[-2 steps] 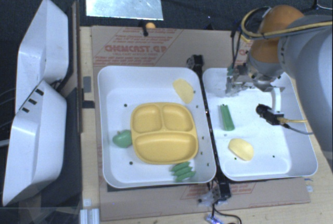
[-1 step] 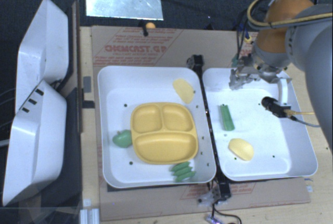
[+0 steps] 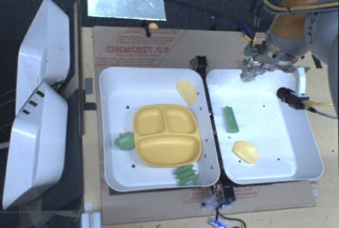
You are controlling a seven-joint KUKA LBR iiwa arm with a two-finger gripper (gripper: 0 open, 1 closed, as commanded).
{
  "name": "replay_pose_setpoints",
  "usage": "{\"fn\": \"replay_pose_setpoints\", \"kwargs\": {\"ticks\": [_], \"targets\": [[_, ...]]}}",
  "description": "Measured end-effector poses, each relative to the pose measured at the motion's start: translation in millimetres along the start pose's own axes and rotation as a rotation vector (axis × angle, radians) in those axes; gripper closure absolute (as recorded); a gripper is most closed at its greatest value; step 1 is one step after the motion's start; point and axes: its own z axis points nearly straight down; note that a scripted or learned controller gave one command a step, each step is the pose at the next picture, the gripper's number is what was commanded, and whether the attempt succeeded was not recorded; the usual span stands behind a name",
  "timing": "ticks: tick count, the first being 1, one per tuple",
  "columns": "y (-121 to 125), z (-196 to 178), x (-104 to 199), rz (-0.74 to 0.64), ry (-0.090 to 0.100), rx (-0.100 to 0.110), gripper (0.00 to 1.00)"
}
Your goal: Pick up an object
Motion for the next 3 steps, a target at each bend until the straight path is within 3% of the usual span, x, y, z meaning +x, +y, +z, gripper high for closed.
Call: {"fn": "replay_pose_setpoints", "kwargs": {"ticks": [1, 2, 3], "targets": [[1, -64, 2, 0.000, 0.000, -0.001, 1.00], [2, -63, 2, 0.000, 0.000, 0.005, 1.00], [-22, -51, 50, -0.003, 0.001, 0.006, 1.00]]}}
